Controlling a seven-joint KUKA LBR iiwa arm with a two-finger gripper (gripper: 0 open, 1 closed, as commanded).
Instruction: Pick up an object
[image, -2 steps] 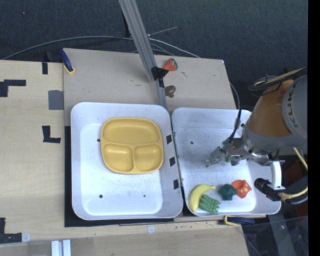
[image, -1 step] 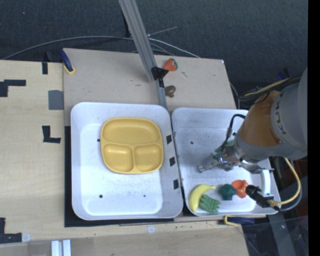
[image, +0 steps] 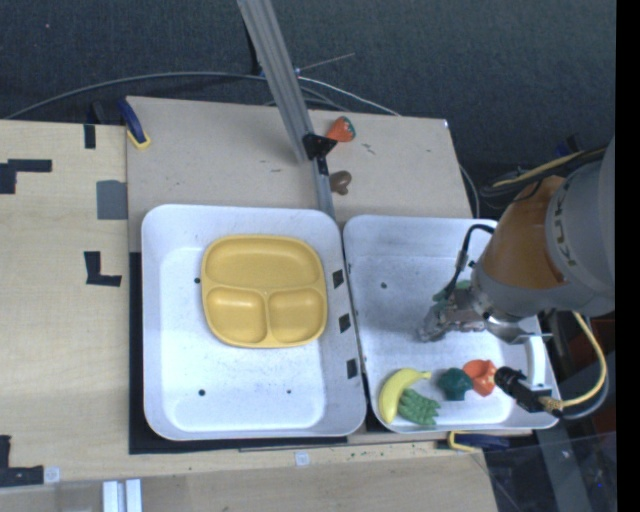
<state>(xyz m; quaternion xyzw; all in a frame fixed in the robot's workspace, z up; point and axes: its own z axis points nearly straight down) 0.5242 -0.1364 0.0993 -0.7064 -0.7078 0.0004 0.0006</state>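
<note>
In the right bin (image: 400, 250) lie a yellow banana (image: 396, 388), a green ridged toy (image: 419, 407), a dark teal piece (image: 455, 383) and an orange-red piece (image: 481, 374), all bunched along the near edge. My gripper (image: 442, 322) hangs low over the bin floor, just above and behind that cluster, reaching in from the right under the orange-banded wrist (image: 525, 245). Nothing shows between its tips, and the toys lie apart from it.
The left bin (image: 170, 330) holds a yellow divided plate (image: 265, 290). A grey pole (image: 285, 80) slants across the back, with a small orange object (image: 342, 128) and a brown one (image: 341, 182) on the bench behind the bins. Cables run at the right.
</note>
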